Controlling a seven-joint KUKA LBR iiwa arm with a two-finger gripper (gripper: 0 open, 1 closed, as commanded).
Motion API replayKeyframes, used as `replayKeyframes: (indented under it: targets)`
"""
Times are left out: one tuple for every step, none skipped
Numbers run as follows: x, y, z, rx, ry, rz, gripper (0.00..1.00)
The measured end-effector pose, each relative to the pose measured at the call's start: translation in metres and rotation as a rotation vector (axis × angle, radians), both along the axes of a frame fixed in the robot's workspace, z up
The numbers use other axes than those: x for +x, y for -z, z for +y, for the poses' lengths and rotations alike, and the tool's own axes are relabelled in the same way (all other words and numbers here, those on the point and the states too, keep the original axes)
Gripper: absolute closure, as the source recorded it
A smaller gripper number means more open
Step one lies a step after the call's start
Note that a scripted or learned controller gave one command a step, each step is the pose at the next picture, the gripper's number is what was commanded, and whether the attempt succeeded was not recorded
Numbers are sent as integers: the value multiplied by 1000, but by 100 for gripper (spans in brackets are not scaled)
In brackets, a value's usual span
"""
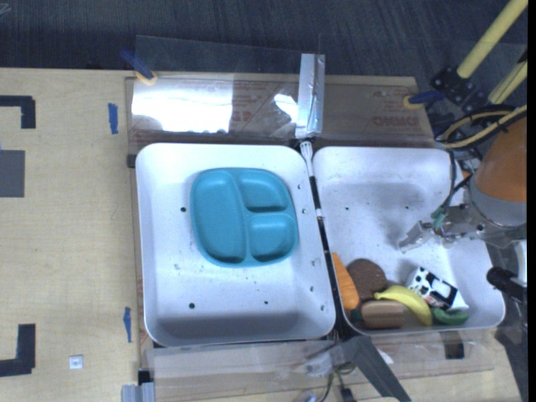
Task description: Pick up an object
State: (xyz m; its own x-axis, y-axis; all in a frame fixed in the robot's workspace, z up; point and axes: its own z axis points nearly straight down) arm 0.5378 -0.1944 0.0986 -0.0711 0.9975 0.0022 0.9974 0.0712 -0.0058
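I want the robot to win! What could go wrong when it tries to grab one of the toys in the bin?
The toys are crowded into one corner of the right bin: the banana lies against the brown roll and the carrot, so the gripper might bump or grab two at once. They also sit close to the bin's wall, which could block a finger. The gripper is beside the pile, not over it, so it may miss.
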Motion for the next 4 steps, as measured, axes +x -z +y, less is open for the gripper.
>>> replayKeyframes:
  targets:
    - [-57,12,23,-2,49,-11,0]
    - [-52,0,24,-2,47,-24,100]
    - [-19,-99,83,-1,35,-13,100]
    - [-21,-96,81,-2,39,-6,0]
